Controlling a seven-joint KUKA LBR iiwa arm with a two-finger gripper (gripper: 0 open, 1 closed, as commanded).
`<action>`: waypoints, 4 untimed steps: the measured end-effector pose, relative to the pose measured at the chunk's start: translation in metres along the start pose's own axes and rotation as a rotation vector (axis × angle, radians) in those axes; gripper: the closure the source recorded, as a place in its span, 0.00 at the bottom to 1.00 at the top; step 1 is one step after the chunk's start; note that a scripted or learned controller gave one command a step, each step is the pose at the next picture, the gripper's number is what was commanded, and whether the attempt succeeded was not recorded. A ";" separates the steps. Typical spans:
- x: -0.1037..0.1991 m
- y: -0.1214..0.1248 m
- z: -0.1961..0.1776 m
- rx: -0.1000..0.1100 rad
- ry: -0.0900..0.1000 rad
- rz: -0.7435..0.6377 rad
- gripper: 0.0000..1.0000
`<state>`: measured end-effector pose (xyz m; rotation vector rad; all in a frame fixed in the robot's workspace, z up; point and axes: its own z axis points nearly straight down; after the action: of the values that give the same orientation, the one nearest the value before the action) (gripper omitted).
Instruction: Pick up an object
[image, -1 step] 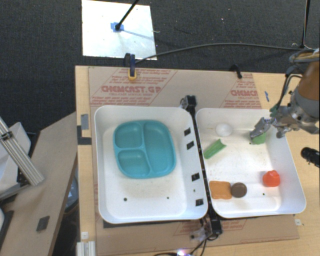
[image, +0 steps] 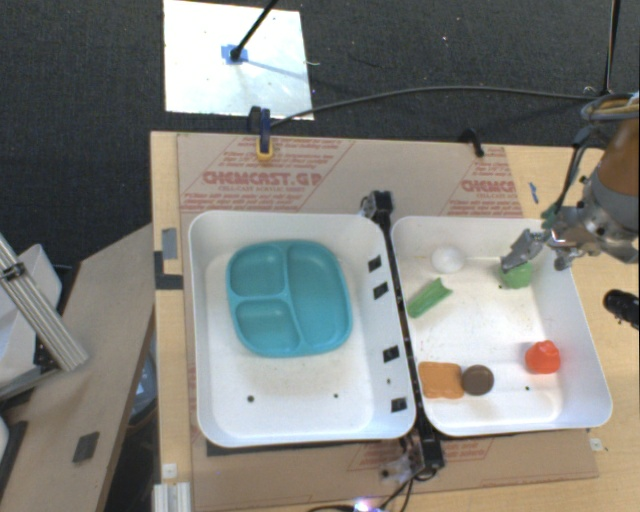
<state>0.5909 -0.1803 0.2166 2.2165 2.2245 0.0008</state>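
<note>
The right bin (image: 580, 330) holds several small objects. A white ball (image: 447, 260) lies near its back left, and a long green piece (image: 428, 298) lies just in front of that. A small green object (image: 517, 276) sits near the back right. A red object (image: 542, 357) rests by the right wall. An orange piece (image: 440, 380) and a brown ball (image: 477, 379) lie side by side at the front. My gripper (image: 538, 256) hangs over the bin's back right corner, right above and beside the small green object. Nothing is visibly lifted.
The left bin (image: 215, 400) holds a teal divided plate (image: 290, 298). A black-clipped divider (image: 392, 310) runs between the bins. A cable (image: 420, 95) arcs over the bench behind them. The arm (image: 612, 190) stands over the right bin's back right edge.
</note>
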 end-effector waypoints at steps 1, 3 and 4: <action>0.008 0.002 0.059 0.003 0.001 -0.002 0.00; 0.003 0.010 0.132 0.001 0.000 0.001 0.00; 0.003 0.011 0.120 -0.004 -0.001 0.001 1.00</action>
<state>0.6024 -0.1777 0.0965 2.2151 2.2207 0.0043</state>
